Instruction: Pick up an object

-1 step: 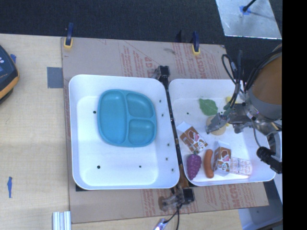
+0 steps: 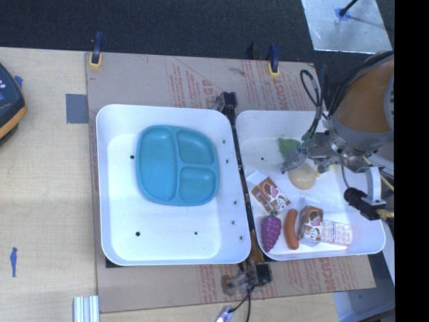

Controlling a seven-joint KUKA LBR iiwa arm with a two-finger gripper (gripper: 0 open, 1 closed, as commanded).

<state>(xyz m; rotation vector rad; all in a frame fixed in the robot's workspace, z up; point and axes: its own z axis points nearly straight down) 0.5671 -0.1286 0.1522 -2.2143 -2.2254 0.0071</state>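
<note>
The arm reaches in from the right over the right bin (image 2: 249,127), and its gripper (image 2: 299,158) hangs low above the bin's middle. Just under the gripper lies a pale yellow round item (image 2: 303,178), and a green item (image 2: 288,145) peeks out to its upper left. Nearer the front of this bin lie a brown-and-white packet (image 2: 269,194), a purple bunch of grapes (image 2: 270,231), an orange-red sausage (image 2: 291,229) and a second brown-and-white packet (image 2: 322,229). Nothing shows between the fingers.
The left bin (image 2: 120,240) holds a blue divided plate (image 2: 177,164). Between the two bins runs a black divider rail (image 2: 240,180). Yellow clamps (image 2: 96,60) pin the cardboard at the back, and a yellow-black device (image 2: 9,106) sits at the far left.
</note>
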